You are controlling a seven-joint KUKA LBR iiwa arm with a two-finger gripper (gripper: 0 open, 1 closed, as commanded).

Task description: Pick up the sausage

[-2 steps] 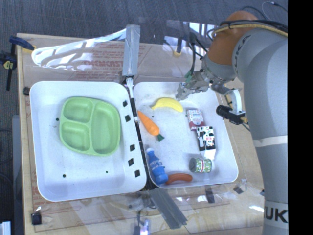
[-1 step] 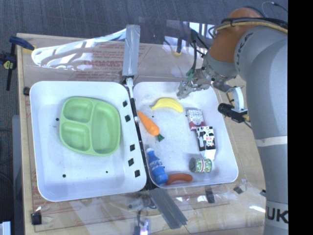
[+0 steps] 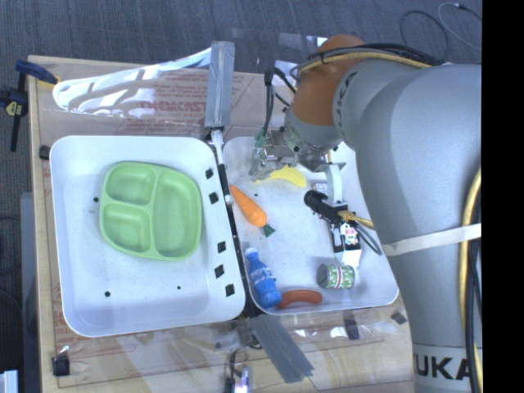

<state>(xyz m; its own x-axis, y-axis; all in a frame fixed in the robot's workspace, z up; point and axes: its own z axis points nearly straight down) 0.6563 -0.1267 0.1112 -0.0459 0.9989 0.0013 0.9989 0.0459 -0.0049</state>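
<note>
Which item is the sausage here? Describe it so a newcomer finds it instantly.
Look in the right bin, along its near edge. The sausage lies flat there, between the blue bottle and the small green can. It is the only reddish-brown, slightly curved link; the carrot is orange.

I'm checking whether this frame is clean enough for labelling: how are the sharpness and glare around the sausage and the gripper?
In the camera view, the sausage at the right bin's near edge is reasonably sharp and free of glare; the gripper near the banana is small, cluttered and soft, so its details are unclear; clear plastic behind the bins shows bright reflections.
</note>
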